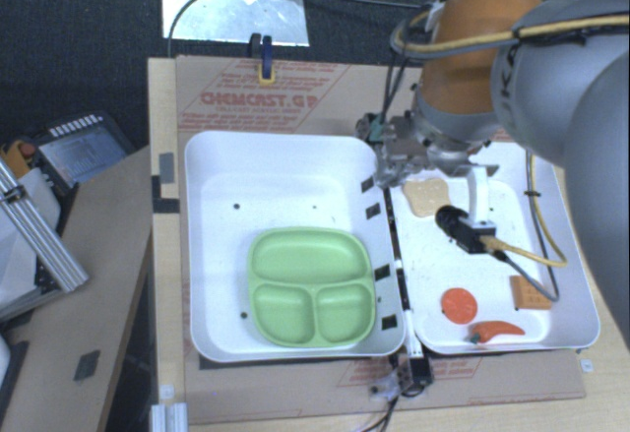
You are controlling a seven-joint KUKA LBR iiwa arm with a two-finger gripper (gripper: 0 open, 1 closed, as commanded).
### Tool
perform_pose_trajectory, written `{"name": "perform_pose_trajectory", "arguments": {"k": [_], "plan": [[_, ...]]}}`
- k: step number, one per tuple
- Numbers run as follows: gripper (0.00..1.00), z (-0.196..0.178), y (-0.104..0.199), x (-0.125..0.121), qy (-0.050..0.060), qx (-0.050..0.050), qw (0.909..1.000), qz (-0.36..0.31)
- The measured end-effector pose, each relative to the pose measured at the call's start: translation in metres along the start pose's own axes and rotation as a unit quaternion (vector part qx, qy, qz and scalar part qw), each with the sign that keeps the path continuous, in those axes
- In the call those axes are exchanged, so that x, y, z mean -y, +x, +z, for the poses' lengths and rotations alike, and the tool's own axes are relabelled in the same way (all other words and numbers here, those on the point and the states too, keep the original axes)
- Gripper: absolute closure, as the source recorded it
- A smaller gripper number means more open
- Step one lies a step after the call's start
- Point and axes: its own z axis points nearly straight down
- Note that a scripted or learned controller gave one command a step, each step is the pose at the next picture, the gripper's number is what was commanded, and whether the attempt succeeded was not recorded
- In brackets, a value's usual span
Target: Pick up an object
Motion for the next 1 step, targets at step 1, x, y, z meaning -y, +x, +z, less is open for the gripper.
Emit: {"name": "perform_pose_trajectory", "arguments": {"k": [1], "plan": [[1.00,0.0180,0.0519,-0.0275,0.001,0.001,1.0000,0.000]]}}
